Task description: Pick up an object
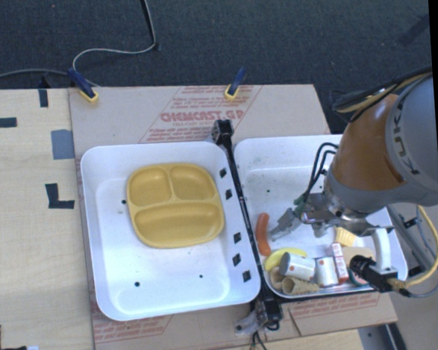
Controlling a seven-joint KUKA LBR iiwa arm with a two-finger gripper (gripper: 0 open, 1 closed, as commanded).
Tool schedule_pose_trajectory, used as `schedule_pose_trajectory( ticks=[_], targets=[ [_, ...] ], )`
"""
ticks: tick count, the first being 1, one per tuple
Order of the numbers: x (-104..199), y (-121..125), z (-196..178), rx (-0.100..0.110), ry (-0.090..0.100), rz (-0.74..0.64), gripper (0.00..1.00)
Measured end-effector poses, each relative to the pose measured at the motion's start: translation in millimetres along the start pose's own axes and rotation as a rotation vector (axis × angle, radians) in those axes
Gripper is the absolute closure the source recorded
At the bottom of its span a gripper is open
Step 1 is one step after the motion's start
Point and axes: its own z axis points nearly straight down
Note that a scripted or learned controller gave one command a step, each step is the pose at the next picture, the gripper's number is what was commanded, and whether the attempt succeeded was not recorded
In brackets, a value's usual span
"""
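In the right bin [278,170], low over its floor, the gripper [291,218] points toward the divider, its two dark fingers spread apart with only white floor between them; it holds nothing. Just beyond the fingertips, close but apart, lies the sausage [263,234], an orange-red stick hard against the bin's left wall. Its long axis runs nearly straight up and down the view, one end toward the far side of the bench, the other toward the near edge, with a slight bow.

Below the sausage and the gripper a heap of small things crowds the bin's near edge: a yellow piece [278,257], a white cylinder [299,265], a can [328,273] with a red label, and a tan cone-like thing [295,283]. They overlap, so their outlines are hard to separate. The arm [375,159], grey with its orange band, covers the right part of the bin and whatever lies under it.

The left bin [104,238] holds a yellow tray [175,205] with three compartments, lying flat, well apart from the gripper.
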Motion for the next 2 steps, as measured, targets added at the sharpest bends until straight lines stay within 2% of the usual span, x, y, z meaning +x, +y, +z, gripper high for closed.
schedule_pose_trajectory(
  ticks=[1,2],
  targets=[
    [-30.1,29.1,90.2,-0.003,-0.004,0.003,0.00],
    [-30.5,23.7,96.0,-0.014,-0.008,0.003,0.00]
  ],
)
